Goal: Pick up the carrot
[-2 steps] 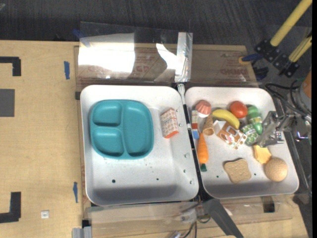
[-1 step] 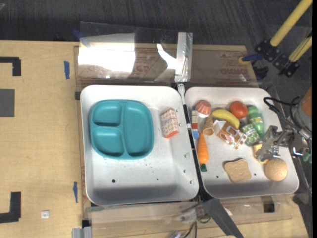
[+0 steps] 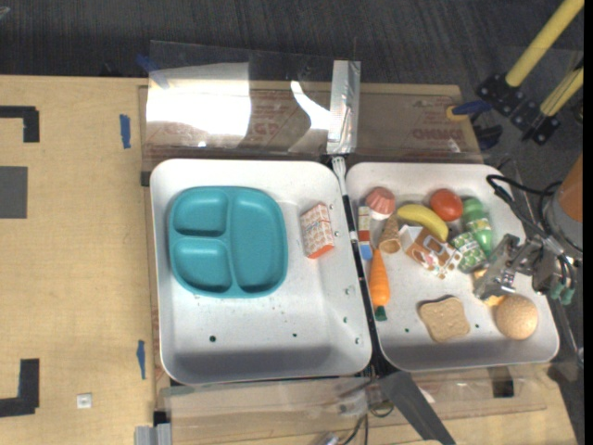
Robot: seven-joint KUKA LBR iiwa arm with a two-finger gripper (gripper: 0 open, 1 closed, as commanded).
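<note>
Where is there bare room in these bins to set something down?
Left bin: bare floor below the teal plate and around the small carton. Right bin: crowded up top; small gap between carrot and toast.

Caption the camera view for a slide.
Gripper low in the right bin, carrot lying at the bin's left edge.

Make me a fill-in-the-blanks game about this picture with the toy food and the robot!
1. The carrot lies in the ____ bin, along that bin's left wall.
2. The teal plate has ____ compartments.
3. The fruit lying between the carrot and the tomato is a yellow ____.
4. The slice of toast lies just to the ____ of the round bread roll.

Missing words: right; three; banana; left
</note>
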